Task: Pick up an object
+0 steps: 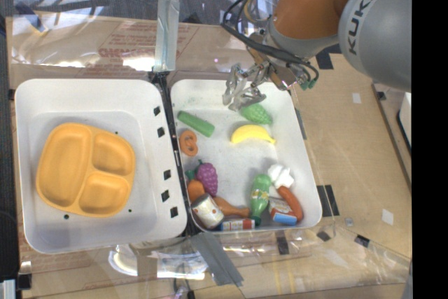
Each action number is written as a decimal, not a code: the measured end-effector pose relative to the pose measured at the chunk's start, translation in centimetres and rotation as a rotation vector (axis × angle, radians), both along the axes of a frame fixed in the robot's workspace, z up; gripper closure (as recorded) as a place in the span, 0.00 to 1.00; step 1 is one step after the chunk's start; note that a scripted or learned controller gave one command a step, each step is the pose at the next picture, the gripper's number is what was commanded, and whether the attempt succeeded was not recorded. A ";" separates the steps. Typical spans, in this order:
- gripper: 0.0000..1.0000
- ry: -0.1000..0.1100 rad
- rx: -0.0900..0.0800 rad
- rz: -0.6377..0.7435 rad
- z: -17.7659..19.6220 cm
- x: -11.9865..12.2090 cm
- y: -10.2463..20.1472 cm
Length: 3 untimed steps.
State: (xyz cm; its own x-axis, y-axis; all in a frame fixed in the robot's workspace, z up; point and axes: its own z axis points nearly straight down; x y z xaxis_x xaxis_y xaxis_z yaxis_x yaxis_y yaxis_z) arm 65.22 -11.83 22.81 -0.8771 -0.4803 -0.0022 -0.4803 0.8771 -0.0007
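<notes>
My gripper (238, 93) hangs over the far side of the right bin (302, 150), open, with nothing between its fingers. A green bumpy toy (256, 113) lies just right of and below it, close to the fingertips. A yellow banana (253, 135) rests a little nearer the camera. A green pod (195, 123) and an orange ring (188, 143) lie toward the bin's left wall. Purple grapes (207, 177) sit near the middle left.
The right bin's near end is crowded: a can (207, 211), a green bottle (260, 194), a white piece (279, 174), a red sausage (290, 202) and small packets. The left bin (28, 108) holds a yellow divided plate (85, 169). The arm's bulk looms over the top right.
</notes>
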 end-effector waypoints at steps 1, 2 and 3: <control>1.00 0.003 0.001 -0.110 -3.5 0.5 6.8; 1.00 -0.003 0.000 -0.108 -2.2 0.7 6.8; 1.00 -0.007 0.000 -0.106 -1.1 0.8 6.9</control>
